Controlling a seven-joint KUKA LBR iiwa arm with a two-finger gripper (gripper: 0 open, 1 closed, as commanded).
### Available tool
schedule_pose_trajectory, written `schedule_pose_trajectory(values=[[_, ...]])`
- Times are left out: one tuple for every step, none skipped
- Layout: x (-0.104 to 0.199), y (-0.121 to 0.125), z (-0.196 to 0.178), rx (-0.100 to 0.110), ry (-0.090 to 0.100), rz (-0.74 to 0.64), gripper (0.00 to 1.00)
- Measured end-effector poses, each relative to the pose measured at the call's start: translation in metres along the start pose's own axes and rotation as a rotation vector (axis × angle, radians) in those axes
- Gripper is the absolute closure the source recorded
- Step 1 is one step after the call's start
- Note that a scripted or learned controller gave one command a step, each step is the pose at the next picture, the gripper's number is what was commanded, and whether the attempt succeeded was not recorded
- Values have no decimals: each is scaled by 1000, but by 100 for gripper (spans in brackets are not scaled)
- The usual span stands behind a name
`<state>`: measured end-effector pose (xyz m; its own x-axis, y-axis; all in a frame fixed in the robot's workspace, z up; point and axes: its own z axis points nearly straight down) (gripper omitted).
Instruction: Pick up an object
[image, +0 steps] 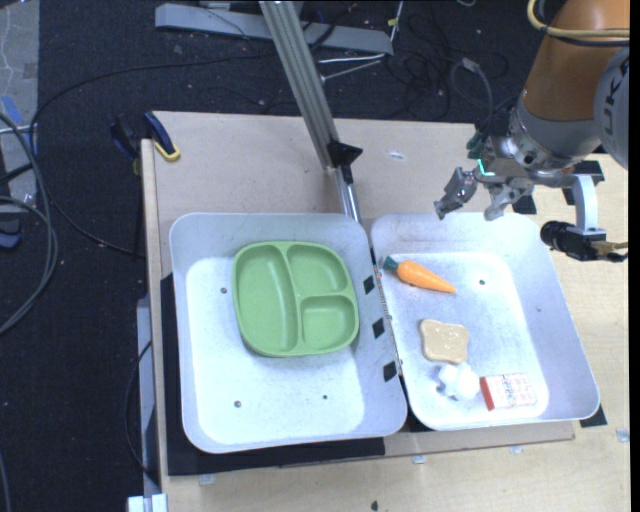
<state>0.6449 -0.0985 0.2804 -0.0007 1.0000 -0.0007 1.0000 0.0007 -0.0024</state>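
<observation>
Camera view: still at the approach stage, by the look of it, with nothing lifted. Pincer (478, 197) hanging in the upper right of the frame, above the far rim of the right bin (560, 320), two fingers spread apart, gap between them bare, nothing held. Best handled by picking one target and committing: toy carrot (424, 277) the nearest candidate, lying in the upper left part of the right bin, just below and left of the pincer. Worth lining up the fingers across the carrot's narrow width rather than along its length, centring over the thick middle, then dropping straight down before closing; likely to roll or skid if nudged from one side only. Carrot itself: orange, tapered, green stub at its upper-left end, pointed tip toward the lower right, lying flat and clear of other items. Further down the same bin, a tan slice of toy bread (444, 341), a small white lumpy object (458, 381) touching its lower edge, and a red-and-white carton (513, 392) near the bottom rim. Left bin (200, 380) carrying a green divided plate (297, 298), on the counter (240, 160).
</observation>
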Motion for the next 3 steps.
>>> schedule_pose_trajectory(values=[[0, 1, -1, -3, 0, 0, 0], [10, 2, 49, 2, 1, -2, 0], [0, 1, 104, 3, 0, 2, 0]])
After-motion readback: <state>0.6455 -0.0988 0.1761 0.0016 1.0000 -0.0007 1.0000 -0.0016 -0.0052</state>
